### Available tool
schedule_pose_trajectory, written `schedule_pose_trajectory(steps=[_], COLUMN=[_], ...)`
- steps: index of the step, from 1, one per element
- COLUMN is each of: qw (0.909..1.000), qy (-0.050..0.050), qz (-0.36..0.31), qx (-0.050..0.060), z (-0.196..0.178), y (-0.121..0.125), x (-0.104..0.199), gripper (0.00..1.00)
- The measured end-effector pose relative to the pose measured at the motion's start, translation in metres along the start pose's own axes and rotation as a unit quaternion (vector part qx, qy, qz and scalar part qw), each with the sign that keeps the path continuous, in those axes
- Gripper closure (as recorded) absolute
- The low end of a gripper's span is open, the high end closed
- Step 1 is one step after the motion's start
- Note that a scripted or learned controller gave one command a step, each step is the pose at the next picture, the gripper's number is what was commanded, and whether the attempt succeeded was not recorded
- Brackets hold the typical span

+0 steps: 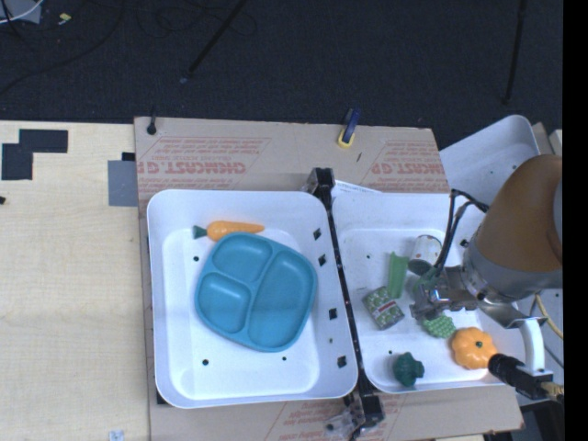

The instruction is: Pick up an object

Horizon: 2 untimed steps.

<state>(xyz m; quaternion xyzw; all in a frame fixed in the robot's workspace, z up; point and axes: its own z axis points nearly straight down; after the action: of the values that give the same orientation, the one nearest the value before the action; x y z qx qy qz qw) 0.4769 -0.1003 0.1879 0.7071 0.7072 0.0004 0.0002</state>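
Camera view: tool (432,303) touching green-dotted object (441,324).

A small green-and-white checked object (442,323) lies flat in the right bin (367,246), just beside the orange pumpkin (471,347)

Blue tray (256,291) (orange carrot (235,231) beside)

Even overhead light, bright on the white bins (170,246), which nearly wash out; soft short shadows; dark, dim background; slightly soft, grainy focus overall.
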Motion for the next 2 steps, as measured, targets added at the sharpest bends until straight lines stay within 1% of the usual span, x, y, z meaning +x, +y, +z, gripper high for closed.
schedule_pose_trajectory(steps=[1,2], qw=[1.0000,1.0000], qy=[0.000,0.001], qz=[0.000,-0.002], qx=[0.000,0.001], z=[-0.042,-0.046], y=[0.001,0.023], x=[-0.001,0.037], gripper=[1.00,1.00])
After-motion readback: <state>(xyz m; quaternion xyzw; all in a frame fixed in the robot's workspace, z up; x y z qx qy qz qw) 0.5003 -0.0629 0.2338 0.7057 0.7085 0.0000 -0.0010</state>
